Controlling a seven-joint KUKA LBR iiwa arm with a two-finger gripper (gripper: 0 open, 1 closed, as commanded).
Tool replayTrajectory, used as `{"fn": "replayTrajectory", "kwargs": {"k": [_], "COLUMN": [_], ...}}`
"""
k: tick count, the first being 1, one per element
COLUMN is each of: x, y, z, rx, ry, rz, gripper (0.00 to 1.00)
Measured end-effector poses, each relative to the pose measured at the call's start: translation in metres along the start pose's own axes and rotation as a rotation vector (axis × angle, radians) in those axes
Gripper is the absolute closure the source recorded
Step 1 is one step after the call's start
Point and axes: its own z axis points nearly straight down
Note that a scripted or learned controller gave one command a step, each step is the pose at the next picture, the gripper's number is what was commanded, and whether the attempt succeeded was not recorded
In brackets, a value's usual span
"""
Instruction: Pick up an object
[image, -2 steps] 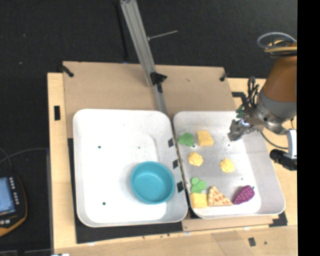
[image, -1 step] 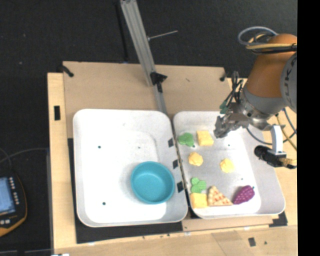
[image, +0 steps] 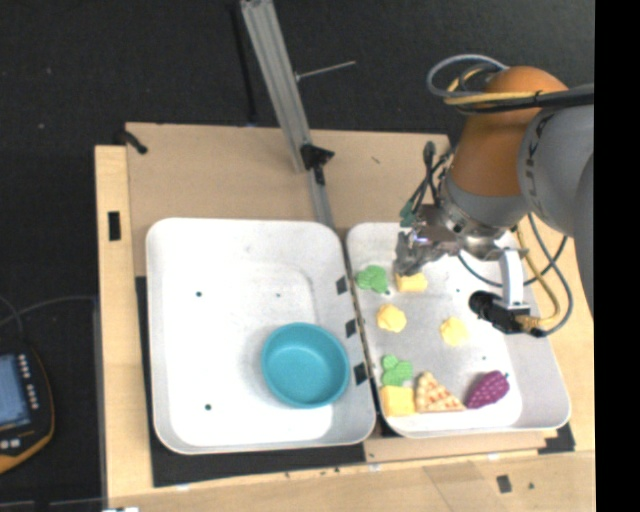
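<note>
Starting nearest: purple toy grape bunch (image: 487, 388), pizza slice (image: 435, 394). Farther back, small yellow block (image: 411, 284) in right white bin (image: 540, 385), gripper (image: 409, 258) just above. Finger state: can't tell. Block looks light, rigid; pinch flat sides.

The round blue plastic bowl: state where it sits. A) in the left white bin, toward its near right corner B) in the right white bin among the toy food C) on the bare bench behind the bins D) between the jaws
A: the round blue plastic bowl rests inside the left white bin, near its lower right, apart from the toy food pieces that lie in the right white bin.
</note>
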Motion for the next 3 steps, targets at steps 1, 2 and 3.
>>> {"fn": "replayTrajectory", "kwargs": {"k": [1, 2, 3], "x": [0.044, 0.103, 0.145], "y": [0.006, 0.017, 0.025], "z": [0.004, 0.007, -0.003], "rx": [0.0, -0.001, -0.002], "ry": [0.0, 0.001, 0.001], "rz": [0.0, -0.001, -0.001], "gripper": [1.0, 1.0, 1.0]}}
